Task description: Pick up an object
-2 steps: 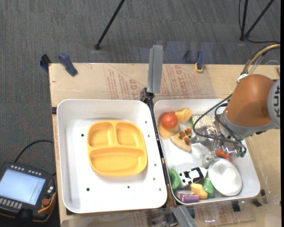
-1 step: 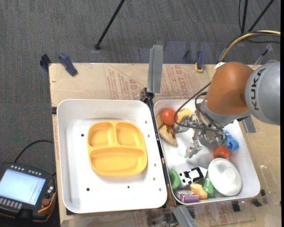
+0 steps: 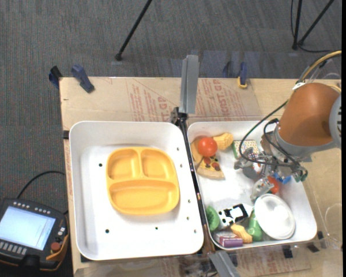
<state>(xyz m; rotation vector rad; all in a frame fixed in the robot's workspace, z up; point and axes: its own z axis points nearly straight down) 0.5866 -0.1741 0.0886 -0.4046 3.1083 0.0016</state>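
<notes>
The right bin (image 3: 304,190) holds the clutter; taking it as the landmark, the gripper (image 3: 267,182) sits low at its middle, over a small red object (image 3: 273,186). I cannot tell how it is set. Better to descend straight, clear of the white bowl (image 3: 273,216) nearby.

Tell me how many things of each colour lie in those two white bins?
Yellow: 3, the plate, a toy by the tomato, a piece at the front
Red: 1, the tomato
White: 1, the bowl
Green: 2, toys
Total: 7
</notes>
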